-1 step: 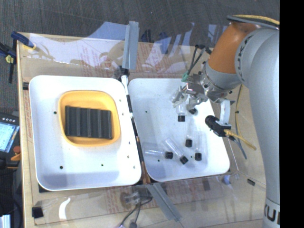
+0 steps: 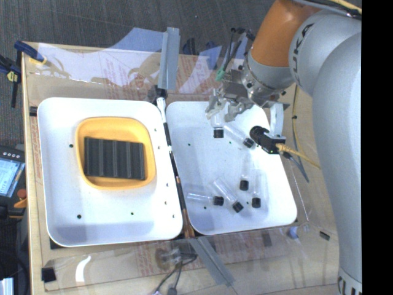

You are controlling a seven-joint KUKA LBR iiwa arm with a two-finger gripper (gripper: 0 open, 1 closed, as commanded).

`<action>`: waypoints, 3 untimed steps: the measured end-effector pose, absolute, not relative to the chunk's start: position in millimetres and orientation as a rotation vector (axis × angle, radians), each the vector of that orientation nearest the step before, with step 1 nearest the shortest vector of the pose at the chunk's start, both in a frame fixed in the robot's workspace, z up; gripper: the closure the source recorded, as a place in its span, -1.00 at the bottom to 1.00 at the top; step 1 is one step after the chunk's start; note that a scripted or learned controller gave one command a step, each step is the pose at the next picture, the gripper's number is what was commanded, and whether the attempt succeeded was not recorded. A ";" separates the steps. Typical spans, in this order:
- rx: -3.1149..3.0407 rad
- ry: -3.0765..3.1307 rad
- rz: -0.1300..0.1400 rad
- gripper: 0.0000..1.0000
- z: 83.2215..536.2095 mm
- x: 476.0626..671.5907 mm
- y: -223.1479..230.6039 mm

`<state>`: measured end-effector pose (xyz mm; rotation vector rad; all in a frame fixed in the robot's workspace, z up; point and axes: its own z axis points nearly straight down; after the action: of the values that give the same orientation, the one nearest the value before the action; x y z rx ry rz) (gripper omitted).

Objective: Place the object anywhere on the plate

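plate (image 2: pixel 114 131) in L bin (image 2: pixel 55 165), vials (image 2: pixel 233 195) in R bin (image 2: pixel 196 165)

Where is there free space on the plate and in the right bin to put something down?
The plate is bare only along its yellow rim; a dark ridged block fills its middle. The right bin is bare along its left side; small tubes crowd its near right corner.

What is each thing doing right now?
Plate: yellow, lying flat in the left bin, a dark ribbed block on it.
Clear tubes with black caps: lying loose in the right bin.
Gripper: at the far end of the right bin, a capped tube just below it.
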<state>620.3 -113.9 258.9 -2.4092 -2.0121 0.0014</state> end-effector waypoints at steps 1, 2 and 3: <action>-2.243 -2.199 0.001 1.00 247.8 656.8 -71.1; -2.243 -2.199 0.001 -1.00 248.0 656.8 -71.1; -1.789 -2.579 0.003 -1.00 191.4 656.5 -82.7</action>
<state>656.5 -82.7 191.4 -1.7887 -2.5790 0.0032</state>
